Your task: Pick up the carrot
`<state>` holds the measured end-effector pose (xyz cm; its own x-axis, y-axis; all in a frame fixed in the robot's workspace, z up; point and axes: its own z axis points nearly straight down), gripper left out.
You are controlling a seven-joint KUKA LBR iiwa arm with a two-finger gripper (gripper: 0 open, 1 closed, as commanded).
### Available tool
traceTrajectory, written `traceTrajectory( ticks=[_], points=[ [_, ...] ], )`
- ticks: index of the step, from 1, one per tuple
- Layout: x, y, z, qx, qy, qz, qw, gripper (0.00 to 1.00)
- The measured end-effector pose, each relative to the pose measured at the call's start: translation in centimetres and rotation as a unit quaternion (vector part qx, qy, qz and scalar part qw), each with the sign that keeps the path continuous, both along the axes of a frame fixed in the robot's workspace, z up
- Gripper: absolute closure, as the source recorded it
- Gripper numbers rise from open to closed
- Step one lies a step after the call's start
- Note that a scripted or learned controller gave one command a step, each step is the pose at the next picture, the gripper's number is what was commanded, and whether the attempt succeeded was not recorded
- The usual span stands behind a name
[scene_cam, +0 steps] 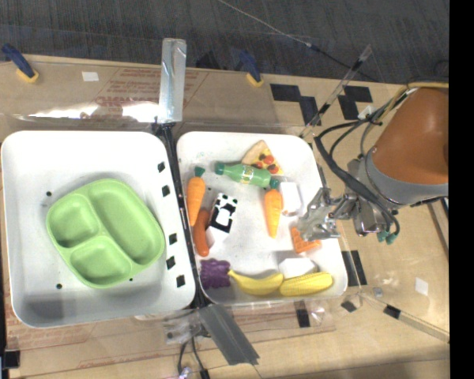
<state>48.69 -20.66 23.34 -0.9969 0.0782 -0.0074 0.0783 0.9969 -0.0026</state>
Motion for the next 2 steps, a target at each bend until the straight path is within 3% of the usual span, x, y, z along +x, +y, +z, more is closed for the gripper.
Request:
traceTrajectory(
  ticks=[2],
  points=[
    [0.4,0.3,2.1,-0.0011,-0.002,0.009,1.0,1.0]
  ],
)
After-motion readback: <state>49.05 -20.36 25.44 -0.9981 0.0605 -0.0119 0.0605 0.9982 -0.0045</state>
